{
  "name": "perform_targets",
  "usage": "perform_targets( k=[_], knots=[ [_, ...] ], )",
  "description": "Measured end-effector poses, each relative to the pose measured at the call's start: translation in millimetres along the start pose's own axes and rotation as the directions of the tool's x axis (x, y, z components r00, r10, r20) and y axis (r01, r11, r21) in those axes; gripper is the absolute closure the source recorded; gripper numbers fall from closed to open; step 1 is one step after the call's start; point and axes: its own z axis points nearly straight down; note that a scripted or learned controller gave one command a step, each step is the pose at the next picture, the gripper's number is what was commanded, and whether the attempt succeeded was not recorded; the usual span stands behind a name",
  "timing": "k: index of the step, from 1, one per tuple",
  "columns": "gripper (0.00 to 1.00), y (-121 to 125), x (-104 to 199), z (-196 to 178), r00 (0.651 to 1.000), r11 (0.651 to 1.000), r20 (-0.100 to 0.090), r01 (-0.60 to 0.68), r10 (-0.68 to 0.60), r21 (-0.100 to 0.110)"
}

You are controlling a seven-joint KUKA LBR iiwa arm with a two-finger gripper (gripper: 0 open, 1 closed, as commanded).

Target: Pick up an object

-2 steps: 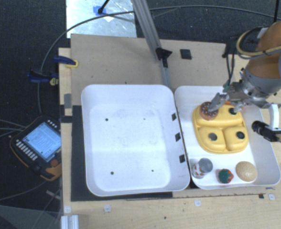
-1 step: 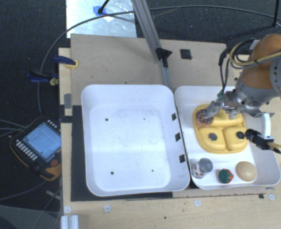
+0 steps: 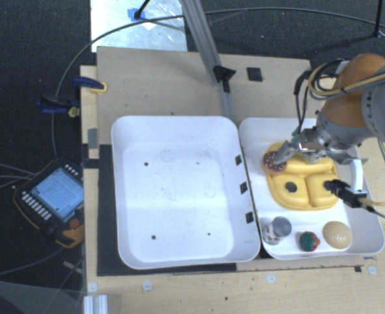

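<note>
The right bin (image 3: pixel 376 241) holds a large yellow moulded object (image 3: pixel 304 185) in its middle. A round brown and pink doughnut-like piece (image 3: pixel 273 161) lies against the yellow object's upper left. Along the front of the bin sit a small grey and white item (image 3: pixel 277 229), a green and red ball (image 3: pixel 309 241) and a beige egg shape (image 3: pixel 336 234). My gripper (image 3: pixel 292 150) hangs low over the back of the yellow object, just right of the doughnut piece. The wrist hides what is directly under it.
The left bin (image 3: pixel 124 175) stands beside the right one, with dark clips along the shared wall. A slanted grey pole (image 3: pixel 202 31) crosses the bench at the back. Cables trail from the arm (image 3: pixel 356 103) over the right bin's right side. A teach pendant (image 3: pixel 52 198) lies off the bench at left.
</note>
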Motion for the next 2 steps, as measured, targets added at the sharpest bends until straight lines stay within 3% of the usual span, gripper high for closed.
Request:
perform_targets(
  k=[1,2],
  knots=[
    [1.00,4.1,5.4,-12.6,1.000,1.000,-0.012,0.002,-0.003,-0.007],
    [1.00,0.8,12.8,-62.5,1.000,1.000,0.000,-0.003,0.003,0.009]
  ],
)
